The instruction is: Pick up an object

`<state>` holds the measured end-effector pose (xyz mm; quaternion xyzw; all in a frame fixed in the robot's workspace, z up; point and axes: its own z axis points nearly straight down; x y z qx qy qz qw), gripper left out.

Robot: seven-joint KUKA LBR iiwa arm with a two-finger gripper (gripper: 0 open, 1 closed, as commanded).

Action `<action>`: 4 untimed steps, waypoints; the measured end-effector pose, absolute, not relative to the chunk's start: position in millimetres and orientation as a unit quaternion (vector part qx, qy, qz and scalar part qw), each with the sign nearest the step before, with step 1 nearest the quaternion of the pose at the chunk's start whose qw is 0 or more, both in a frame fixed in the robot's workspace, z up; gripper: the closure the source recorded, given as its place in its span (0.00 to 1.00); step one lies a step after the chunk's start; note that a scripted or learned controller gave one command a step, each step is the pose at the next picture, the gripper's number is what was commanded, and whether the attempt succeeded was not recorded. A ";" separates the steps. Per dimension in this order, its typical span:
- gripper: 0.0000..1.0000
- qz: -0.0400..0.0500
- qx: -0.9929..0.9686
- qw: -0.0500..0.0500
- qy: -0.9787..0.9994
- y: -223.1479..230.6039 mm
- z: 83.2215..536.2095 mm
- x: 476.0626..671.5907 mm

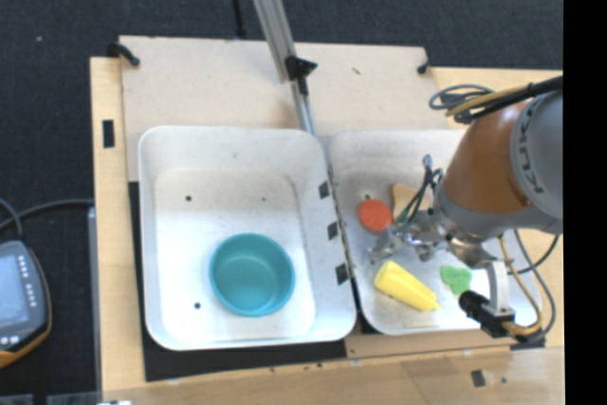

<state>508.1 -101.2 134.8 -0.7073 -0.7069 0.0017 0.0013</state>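
The arm reaches into the right bin [346, 168] from the right, and my gripper [396, 242] hangs low over the bin's middle. An orange-red round object [375, 214] lies just left of and above it, close to the metal tip. A yellow wedge-shaped object [406, 286] lies directly below the gripper, near the bin's front. A small green object [456, 278] sits to the right of the yellow one. A tan piece [405, 196] shows partly behind the wrist. Nothing visible is lifted off the bin floor.
The left bin [171, 156] holds a teal bowl [251, 273] near its front. A slanted metal pole [270, 5] rises from the back between the bins. The wide orange-banded wrist [484, 171] covers the right bin's far right part.
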 end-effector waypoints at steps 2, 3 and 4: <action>1.00 -0.002 -0.709 -0.002 -0.705 -102.7 111.6 510.0; 1.00 -0.001 -0.708 -0.001 -0.706 -103.6 161.9 501.2; 1.00 -0.002 -0.706 -0.003 -0.708 -107.1 205.4 505.3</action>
